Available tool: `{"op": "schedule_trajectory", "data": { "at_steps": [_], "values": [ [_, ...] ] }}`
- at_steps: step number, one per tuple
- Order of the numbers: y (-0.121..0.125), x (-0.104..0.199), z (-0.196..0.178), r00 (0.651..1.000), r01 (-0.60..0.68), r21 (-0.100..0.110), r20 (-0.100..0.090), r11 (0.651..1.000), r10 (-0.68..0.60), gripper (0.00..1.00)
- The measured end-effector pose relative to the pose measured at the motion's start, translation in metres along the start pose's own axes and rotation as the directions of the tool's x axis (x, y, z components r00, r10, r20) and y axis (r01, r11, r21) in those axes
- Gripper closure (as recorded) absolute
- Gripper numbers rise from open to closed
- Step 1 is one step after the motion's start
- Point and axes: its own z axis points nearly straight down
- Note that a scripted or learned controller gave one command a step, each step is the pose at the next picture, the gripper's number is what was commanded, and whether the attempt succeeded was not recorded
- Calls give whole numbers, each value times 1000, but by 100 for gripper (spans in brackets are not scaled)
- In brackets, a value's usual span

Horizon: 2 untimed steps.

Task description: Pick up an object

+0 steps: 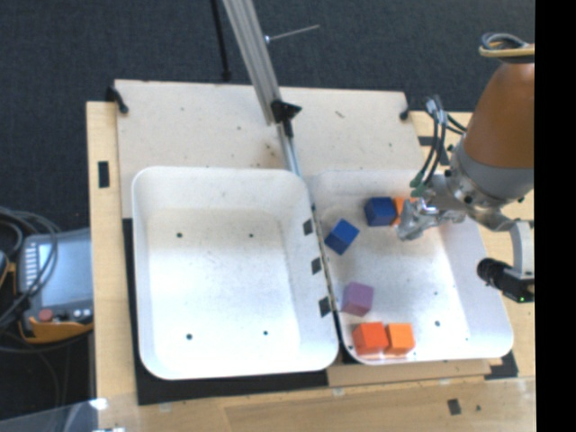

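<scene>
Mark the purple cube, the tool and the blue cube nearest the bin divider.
purple cube (358, 297), camera view, top face.
tool (411, 223), camera view, tip region beside an orange block.
blue cube (342, 237), camera view, top face.

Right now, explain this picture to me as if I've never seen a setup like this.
This is one photo from a camera fixed above a workbench, looking down at a slant. The grey and orange shape at the right is a robot arm; its gripper is the tool for grasping. Two shallow white bins sit side by side: the left bin and the right bin. In the right bin lie two blue cubes, a purple cube and two orange blocks. The gripper hangs beside one blue cube; I cannot tell whether it holds anything.
</scene>
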Motion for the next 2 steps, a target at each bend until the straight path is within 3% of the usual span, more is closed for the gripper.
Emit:
{"op": "schedule_trajectory", "data": {
  "at_steps": [2],
  "values": [
    [3, 115, 23, 1000, 2, 4, -1, 1000, -2, 100]
  ]
}}
